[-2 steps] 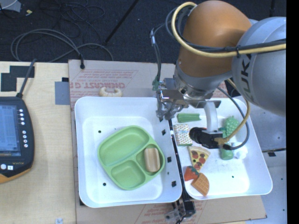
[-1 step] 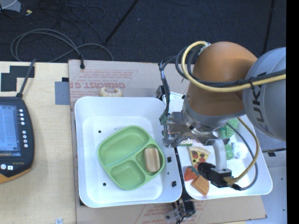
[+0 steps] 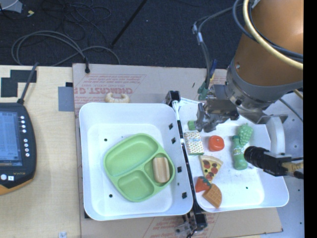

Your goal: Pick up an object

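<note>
Camera view, pincer: the dark two-finger gripper [image 3: 207,128] hangs over the upper left corner of the right white bin [image 3: 257,195]; whether it is spread or pressed together I cannot tell, and nothing shows pinched in it.
Nearest things: a small pale printed carton [image 3: 193,143] lies just below the gripper; a round orange-red plastic tomato [image 3: 216,143] sits just beside the carton, to its right.
Likely target: the tomato or the carton, judged by closeness alone.
Handling: the tomato looks light, hard and smooth; it may roll or squirt out, so closing across its widest middle seems best; the carton looks light and flat-sided; its two long faces offer a steadier hold.
Farther out: a toy pizza slice [image 3: 210,166] below; a brown waffle piece [image 3: 213,196] near the front edge; a knobbly green toy vegetable [image 3: 240,148] to the right.
Left white bin [image 3: 94,128]: a green divided plastic tray [image 3: 130,157] holding a tan bread roll [image 3: 160,168]; well apart from the gripper.
</note>
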Robot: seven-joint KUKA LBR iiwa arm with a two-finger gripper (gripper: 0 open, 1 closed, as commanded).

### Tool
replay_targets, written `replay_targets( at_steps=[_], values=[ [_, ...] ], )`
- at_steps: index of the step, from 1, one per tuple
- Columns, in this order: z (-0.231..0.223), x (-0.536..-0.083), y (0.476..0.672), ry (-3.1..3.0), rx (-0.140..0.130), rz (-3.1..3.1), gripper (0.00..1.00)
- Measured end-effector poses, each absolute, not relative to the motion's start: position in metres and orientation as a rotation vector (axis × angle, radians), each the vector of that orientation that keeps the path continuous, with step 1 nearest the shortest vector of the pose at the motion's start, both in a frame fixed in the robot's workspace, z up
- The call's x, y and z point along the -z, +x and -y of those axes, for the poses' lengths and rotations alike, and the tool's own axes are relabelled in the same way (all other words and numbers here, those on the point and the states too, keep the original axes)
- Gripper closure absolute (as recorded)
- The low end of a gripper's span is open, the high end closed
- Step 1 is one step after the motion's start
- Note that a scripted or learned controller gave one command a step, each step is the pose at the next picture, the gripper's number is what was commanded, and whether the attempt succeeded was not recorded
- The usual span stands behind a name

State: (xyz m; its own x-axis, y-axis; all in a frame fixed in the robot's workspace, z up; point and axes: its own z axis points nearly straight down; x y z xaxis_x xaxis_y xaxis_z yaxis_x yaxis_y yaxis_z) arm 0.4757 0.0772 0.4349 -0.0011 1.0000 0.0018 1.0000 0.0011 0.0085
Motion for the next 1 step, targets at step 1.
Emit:
replay_targets(
  at_steps=[1],
  values=[
    [-0.079,-0.4375,0.4762,2.217,0.008,-2.229,1.0]
  ],
)
